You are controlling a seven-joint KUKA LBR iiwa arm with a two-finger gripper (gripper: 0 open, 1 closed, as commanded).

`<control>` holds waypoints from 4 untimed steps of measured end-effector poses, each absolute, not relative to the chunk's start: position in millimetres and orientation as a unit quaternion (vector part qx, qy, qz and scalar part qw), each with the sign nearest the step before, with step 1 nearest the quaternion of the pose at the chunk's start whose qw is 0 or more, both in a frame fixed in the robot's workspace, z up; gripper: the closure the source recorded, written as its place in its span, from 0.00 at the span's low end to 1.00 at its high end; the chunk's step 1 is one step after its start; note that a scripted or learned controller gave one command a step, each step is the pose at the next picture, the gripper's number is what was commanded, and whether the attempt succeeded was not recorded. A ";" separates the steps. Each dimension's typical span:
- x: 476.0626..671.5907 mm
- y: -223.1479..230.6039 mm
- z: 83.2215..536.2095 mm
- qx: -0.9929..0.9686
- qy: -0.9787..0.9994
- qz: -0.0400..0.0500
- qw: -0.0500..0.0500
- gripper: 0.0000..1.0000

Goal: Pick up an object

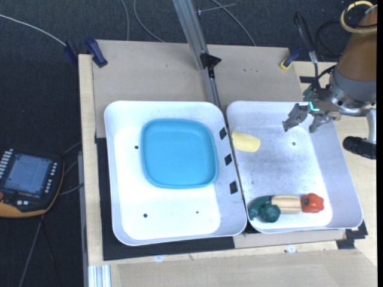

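In the right bin (335, 160) a pale yellow lump (245, 142) lies near the left wall. Along the bin's front edge rest a dark green piece (264, 210), a tan roll (286, 204) and a red piece (312, 202), side by side and touching. My gripper (305, 119) hangs over the back right of this bin, its two fingers spread apart and open, with nothing between them. It is well away from every object.
The left bin (122, 178) holds a light blue square plate (179, 153). A metal pole (194, 28) rises from the back between the bins. Black clips (227, 159) sit on the divide. A handheld pendant (27, 178) lies off the bench at left.
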State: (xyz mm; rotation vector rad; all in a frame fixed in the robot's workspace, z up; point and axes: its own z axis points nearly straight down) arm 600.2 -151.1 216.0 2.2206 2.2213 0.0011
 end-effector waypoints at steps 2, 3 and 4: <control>598.4 -148.7 153.3 0.707 0.707 -0.001 -0.002 0.00; 597.3 -148.3 100.8 0.707 0.707 -0.001 -0.002 0.00; 599.0 -148.4 114.3 0.707 0.707 0.001 0.001 1.00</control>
